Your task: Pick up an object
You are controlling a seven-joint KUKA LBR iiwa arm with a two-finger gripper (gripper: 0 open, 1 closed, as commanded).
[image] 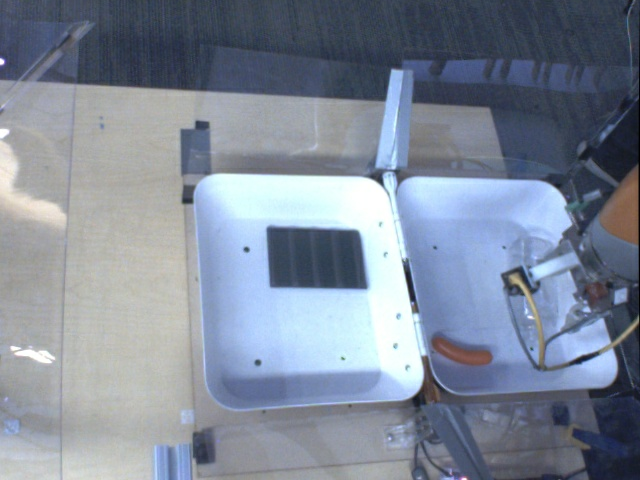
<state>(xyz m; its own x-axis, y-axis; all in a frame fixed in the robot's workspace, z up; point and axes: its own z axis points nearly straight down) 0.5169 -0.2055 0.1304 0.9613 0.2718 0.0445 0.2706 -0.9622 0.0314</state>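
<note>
The gripper (592, 290) is being held at the far right of the frame, low over the right-hand part of the right bin (470, 193). Whether it is spread or pressed together cannot be told, since its tip is being masked by the wrist hardware. Nothing is being shown in its hold.

An orange sausage-shaped object (461, 351) is lying on that bin's floor, toward the lower left corner, close to the front wall and well apart from the gripper. Something clear and glassy (527, 313), too faint to be named, is seemingly lying just left of the gripper. A dark slatted rectangle (316, 258) is being shown on the floor of the left bin (215, 288).

Several failures are being risked from here. If the clear thing is being targeted, it is likely to be misjudged or pushed aside, being thin and slippery-looking. If the orange object is being targeted, it could be rolled away by a glancing touch, and the closing could be blocked by the wall beside it.
</note>
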